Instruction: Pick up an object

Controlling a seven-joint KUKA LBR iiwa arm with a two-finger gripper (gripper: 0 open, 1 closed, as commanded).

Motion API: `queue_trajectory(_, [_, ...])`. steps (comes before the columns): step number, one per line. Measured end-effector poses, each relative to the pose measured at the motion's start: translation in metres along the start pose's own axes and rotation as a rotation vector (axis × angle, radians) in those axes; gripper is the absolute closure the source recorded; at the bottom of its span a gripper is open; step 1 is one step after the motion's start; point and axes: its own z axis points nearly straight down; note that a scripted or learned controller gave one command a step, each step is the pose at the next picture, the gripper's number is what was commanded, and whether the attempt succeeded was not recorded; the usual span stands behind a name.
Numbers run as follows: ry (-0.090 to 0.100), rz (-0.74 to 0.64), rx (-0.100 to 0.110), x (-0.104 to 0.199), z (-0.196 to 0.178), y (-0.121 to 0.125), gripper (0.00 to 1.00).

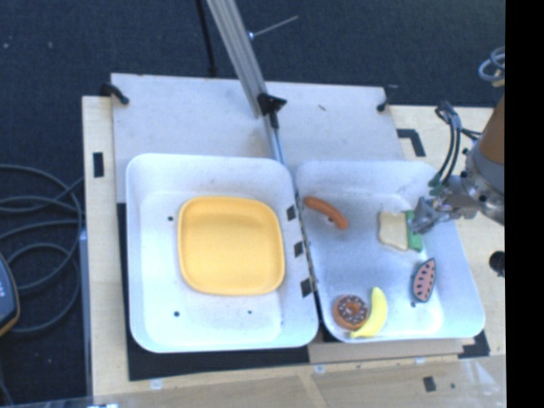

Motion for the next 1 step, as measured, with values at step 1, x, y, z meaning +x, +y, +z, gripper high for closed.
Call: queue_trajectory(1, [0.001,-0.003,0.001,0.0448,-0.005,0.0011,1.0])
